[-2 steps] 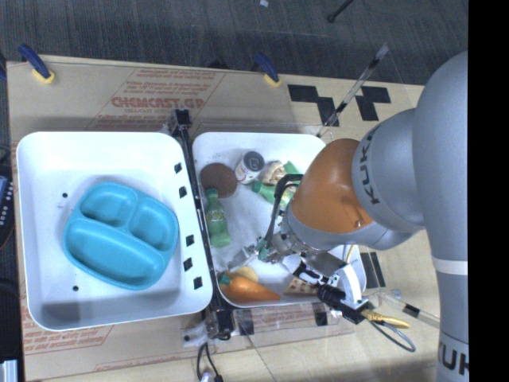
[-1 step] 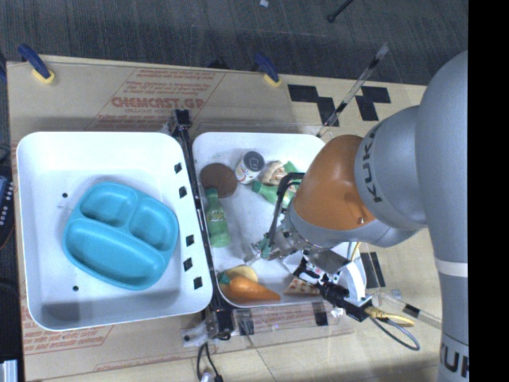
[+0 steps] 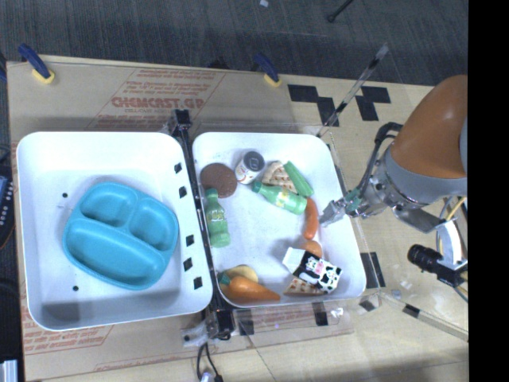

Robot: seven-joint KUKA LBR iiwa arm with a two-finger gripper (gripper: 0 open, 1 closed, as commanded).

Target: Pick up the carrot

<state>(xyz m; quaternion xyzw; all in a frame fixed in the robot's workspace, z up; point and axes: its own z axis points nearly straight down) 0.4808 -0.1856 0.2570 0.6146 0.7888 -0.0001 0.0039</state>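
While the carrot point(image 3: 310, 219) lies in the right bin point(image 3: 350, 241) beside the green bottle point(image 3: 282, 198), my pincer point(image 3: 332, 211) hovers just beside it, and I cannot tell its state

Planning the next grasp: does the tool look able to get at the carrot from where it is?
Probably yes: the carrot lies uncovered near the right bin's right wall, close beside the tool.
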